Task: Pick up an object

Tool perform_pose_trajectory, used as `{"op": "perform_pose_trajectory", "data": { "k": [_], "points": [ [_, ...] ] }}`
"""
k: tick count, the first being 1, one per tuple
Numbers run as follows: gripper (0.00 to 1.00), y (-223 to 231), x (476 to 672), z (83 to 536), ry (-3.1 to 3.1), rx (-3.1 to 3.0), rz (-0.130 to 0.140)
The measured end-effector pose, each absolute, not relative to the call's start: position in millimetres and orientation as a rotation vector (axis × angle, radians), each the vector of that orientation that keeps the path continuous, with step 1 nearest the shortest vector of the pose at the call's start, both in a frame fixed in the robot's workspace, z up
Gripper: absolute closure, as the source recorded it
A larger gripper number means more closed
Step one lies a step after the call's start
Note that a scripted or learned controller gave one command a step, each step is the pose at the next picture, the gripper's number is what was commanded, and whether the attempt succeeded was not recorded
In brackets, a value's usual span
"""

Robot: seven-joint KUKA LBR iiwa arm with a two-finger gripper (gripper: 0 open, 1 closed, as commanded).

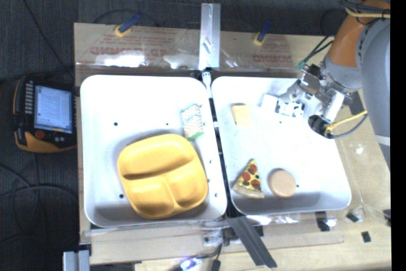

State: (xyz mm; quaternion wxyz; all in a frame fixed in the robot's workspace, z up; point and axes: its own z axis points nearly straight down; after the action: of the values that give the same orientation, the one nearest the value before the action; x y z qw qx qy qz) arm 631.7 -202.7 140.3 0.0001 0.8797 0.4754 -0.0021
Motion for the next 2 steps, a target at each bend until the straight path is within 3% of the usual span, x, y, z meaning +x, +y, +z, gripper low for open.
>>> {"op": "perform_pose_trajectory", "data": {
  "k": [1,2],
  "points": [
    [1.0,-202.3,631.4,148.6,1.497,2.761,-0.015],
    [1.0,-175.5,613.3,347.6,1.586,2.71,-0.004]
  ]
}}
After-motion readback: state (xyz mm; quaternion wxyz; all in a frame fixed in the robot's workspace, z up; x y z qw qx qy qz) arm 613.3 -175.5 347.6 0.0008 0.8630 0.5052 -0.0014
